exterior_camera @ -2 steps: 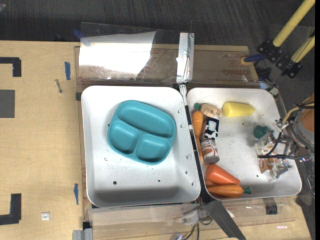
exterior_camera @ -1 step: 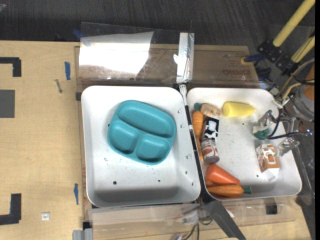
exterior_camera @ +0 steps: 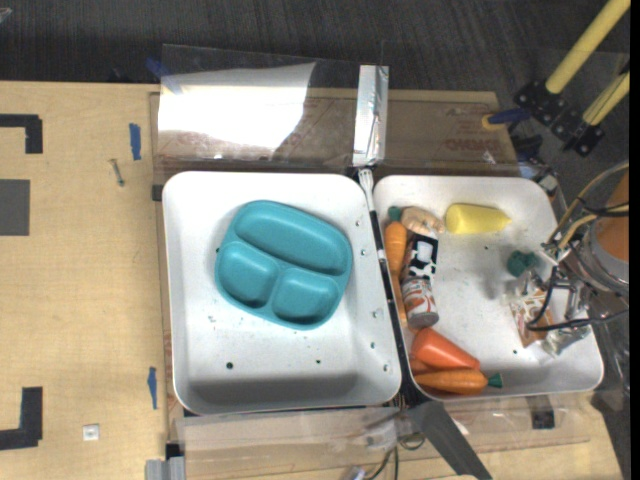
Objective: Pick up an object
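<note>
Surface: pale wooden bench (exterior_camera: 70, 298), dark carpet at 12 o'clock | left shallow white bin (exterior_camera: 190, 368): teal three-compartment plastic plate (exterior_camera: 284, 262) | right white bin (exterior_camera: 470, 313): orange plastic carrots (exterior_camera: 445, 360) at 6 o'clock, yellow plastic lemon-like piece (exterior_camera: 476, 218) at 12 | gripper (exterior_camera: 545, 303) at 3 o'clock of right bin, claw state: cannot tell.

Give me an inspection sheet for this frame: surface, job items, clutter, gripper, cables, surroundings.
Surface: two white bins side by side on a wooden bench; left bin, right bin.
Job's things: teal divided plate in the left bin; in the right bin, a yellow piece at the top, a small bottle and a carrot by the left wall, an orange cone over another carrot at the bottom.
Clutter: small teal piece, right side of the right bin.
Gripper: gripper low over the right bin's right edge; finger state unclear, nothing visibly held.
Cables: dark wires by the wrist.
Surroundings: clear panel behind the left bin; yellow poles, top right.
</note>
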You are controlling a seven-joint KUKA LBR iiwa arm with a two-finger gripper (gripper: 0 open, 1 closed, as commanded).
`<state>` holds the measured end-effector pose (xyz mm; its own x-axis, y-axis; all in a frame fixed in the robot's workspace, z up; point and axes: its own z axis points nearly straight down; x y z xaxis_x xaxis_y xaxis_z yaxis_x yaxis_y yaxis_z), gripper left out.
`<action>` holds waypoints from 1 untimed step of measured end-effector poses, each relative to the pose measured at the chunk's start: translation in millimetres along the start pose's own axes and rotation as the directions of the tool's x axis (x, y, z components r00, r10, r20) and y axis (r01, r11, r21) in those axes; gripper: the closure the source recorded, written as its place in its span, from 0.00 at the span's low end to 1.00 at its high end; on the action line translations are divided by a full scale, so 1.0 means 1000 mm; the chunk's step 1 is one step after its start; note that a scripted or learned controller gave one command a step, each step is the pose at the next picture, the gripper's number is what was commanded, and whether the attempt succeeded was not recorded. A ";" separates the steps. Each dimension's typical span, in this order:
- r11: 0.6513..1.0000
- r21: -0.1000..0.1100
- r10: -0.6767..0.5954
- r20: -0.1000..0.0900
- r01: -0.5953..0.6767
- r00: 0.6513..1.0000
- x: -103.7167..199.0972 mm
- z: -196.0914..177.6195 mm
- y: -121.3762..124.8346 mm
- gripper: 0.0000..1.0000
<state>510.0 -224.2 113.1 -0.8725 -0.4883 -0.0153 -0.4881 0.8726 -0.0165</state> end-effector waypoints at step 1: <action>0.987 0.018 0.159 0.014 -0.160 0.987 0.008 0.003 -0.002 0.00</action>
<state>503.9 -229.5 109.6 -0.9388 -0.3431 -0.0316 -0.3421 0.9391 -0.0320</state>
